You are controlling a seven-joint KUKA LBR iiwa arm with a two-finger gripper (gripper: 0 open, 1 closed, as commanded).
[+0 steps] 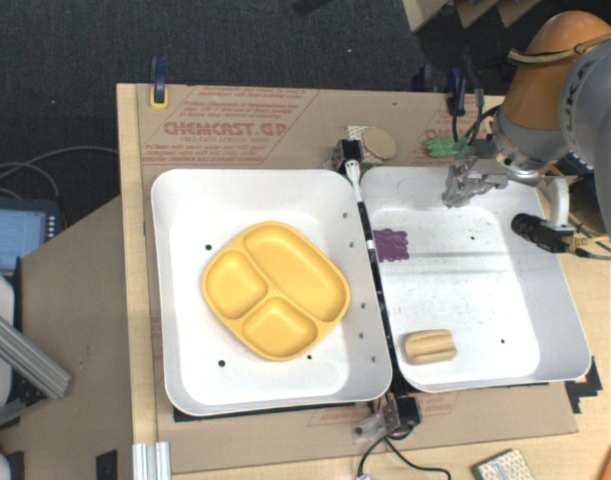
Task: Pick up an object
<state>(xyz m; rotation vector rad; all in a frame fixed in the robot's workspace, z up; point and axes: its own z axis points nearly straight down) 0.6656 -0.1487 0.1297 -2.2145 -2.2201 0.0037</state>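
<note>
Approach stage: the arm sits over the far edge of the right bin, nothing lifted yet

The gripper hangs at the back of the right bin, near its far wall, and I cannot tell whether it is released or clenched; nothing shows between its tips. Three candidates lie in the bins: a small purple piece on the right bin's floor by the divider between the bins, a tan bread-roll-like object near that bin's front edge, and a yellow divided plate in the middle of the left bin. The purple piece is nearest the gripper, though it looks flat and may be hard to pinch; the roll looks the easier target. By my reading, the next move calls for travelling over a chosen object, squaring up above it, then descending to close around it
</note>
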